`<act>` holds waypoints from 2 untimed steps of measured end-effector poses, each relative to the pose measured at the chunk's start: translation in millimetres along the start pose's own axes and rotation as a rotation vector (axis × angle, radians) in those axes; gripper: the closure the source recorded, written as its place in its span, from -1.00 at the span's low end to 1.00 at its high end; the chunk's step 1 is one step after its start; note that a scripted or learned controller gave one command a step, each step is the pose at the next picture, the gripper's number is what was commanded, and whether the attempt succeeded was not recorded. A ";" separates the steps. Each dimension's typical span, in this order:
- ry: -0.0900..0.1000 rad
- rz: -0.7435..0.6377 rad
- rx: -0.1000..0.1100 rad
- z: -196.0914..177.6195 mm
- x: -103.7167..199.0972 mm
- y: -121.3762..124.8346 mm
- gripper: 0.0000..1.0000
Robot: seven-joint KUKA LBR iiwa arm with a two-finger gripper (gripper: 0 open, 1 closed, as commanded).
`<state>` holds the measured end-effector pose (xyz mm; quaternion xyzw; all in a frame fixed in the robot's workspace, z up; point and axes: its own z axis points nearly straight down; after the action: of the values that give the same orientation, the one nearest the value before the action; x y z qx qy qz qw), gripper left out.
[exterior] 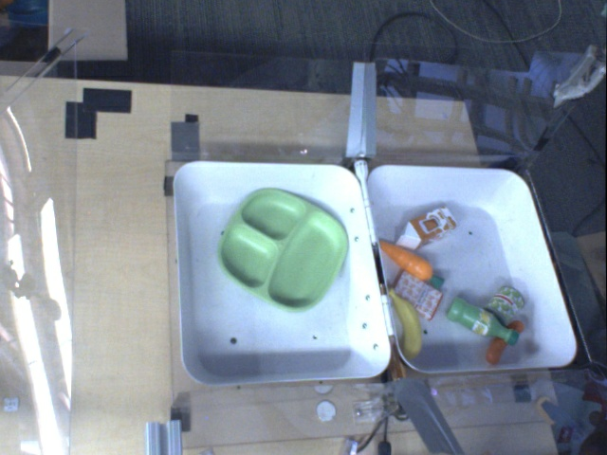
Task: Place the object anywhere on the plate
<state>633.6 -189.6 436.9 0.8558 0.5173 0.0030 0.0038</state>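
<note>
A green plate (284,247) with three compartments lies in the left white bin (199,282), nothing on it. The right white bin (517,216) holds the loose objects: an orange carrot (406,257), a yellow banana (409,323), a small orange-and-white carton (432,226), a flat patterned packet (418,294), a green bottle (474,316), a small round green-and-white can (507,300) and a short red-orange piece (502,344).
A grey metal bar (360,112) runs up from the seam between the two bins. Light wooden bench (95,254) surrounds the left bin. Black cables (446,17) lie on the dark floor beyond the bench.
</note>
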 end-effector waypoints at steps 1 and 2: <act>0.001 -0.007 -0.009 -12.3 2.2 1.1 1.00; -0.001 0.408 0.003 1.1 23.5 21.3 1.00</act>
<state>663.4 -178.7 436.0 0.9428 0.3332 0.0026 0.0020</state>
